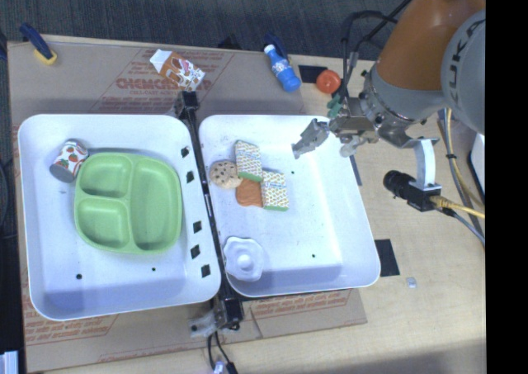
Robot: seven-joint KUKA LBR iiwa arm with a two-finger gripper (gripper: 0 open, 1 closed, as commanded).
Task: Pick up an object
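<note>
The right bin [330, 232] holds a round cookie [221, 172], two green-and-white patterned blocks [247, 158] [275, 189] and an orange piece [249, 192], all clustered at its upper left. A white lidded cup [242, 257] sits at its lower left corner. My gripper [330, 143] hangs over the bin's upper right part, to the right of the cluster and apart from it. Its fingers [309, 139] stand open with nothing between them.
The left bin [49, 273] holds a green divided plate [128, 201] and a small printed cup [69, 158] at its upper left. Behind the bins lie a snack packet [177, 69], a blue bottle [283, 68] and an orange ball [328, 81].
</note>
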